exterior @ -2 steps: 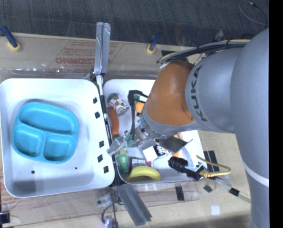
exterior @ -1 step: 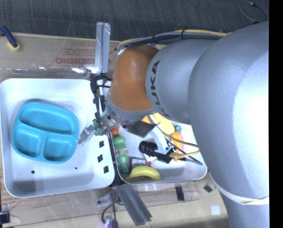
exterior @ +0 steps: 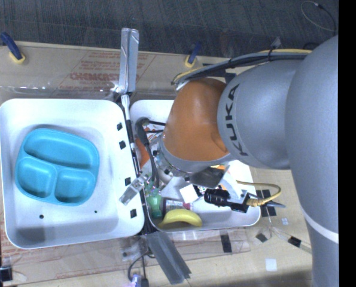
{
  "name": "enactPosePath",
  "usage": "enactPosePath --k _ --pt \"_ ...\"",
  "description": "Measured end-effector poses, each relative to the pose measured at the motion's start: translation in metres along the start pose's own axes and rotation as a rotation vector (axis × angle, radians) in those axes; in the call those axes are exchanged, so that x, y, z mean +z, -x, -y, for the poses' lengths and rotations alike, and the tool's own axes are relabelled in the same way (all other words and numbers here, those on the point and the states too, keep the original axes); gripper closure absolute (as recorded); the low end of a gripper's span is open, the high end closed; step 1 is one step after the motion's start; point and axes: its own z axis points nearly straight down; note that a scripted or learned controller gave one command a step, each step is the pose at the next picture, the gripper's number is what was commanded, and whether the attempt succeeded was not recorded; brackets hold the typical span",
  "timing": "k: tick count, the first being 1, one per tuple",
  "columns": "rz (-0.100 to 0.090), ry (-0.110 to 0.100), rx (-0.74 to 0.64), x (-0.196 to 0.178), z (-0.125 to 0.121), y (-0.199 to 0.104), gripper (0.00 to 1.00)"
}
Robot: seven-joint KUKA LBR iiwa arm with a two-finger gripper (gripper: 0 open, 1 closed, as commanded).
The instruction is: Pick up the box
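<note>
Camera view: arm (exterior: 249, 118) is low over right bin (exterior: 249, 219), above banana (exterior: 180, 219); gripper grip impossible to tell.

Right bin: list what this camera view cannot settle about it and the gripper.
- Right bin: the arm's orange band and grey body cover most of its floor in the camera view.
- Box: none can be picked out; the arm may hide it.
- Gripper: the wrist blocks the fingers, so their state is unreadable.
- Green item beside the banana: partly covered and too small to identify.
</note>
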Motion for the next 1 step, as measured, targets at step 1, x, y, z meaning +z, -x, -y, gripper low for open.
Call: enactPosePath --k 1 --pt "0.002 0.003 -0.145 -0.0602 -0.0326 -0.0316 0.0"
